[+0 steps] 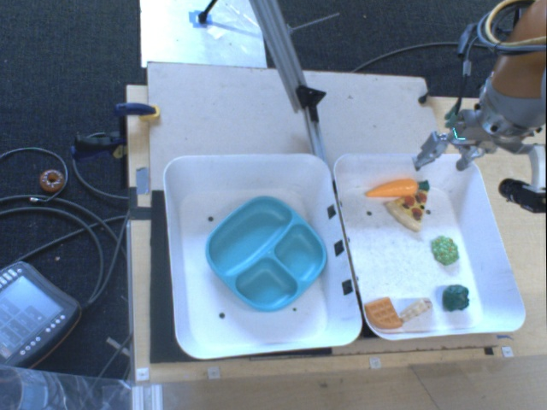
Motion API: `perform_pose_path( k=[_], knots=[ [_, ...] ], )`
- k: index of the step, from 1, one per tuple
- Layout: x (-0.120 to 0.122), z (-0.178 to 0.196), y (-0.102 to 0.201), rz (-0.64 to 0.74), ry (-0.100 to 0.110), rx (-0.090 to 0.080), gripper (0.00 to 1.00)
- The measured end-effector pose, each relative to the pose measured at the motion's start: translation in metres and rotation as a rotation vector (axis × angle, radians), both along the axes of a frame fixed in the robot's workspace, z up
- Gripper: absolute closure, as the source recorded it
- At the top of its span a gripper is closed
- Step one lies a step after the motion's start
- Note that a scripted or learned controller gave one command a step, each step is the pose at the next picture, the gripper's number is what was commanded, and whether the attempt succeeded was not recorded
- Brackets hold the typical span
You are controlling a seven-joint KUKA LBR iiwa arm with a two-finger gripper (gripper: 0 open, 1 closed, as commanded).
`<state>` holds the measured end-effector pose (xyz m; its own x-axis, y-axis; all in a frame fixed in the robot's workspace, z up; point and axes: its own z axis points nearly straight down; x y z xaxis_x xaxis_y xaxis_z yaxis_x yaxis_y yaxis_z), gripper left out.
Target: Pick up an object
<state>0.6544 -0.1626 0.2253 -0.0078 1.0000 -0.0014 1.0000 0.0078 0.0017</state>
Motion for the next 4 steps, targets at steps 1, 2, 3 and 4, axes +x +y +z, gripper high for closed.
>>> perform_pose_path(
  k=[1,2,3,4],
  knots=[
    [0.002,-0.041,0.002,0.001,0.003,0.001,0.0],
    [0.011,-0.095,-0.002,0.0,0.003,0.001,0.0],
    [0.012,-0.131,-0.003,0.001,0.005,0.002,0.0],
    [0.01,-0.122,-0.004,0.004,0.013,-0.001,1.0]
  ],
)
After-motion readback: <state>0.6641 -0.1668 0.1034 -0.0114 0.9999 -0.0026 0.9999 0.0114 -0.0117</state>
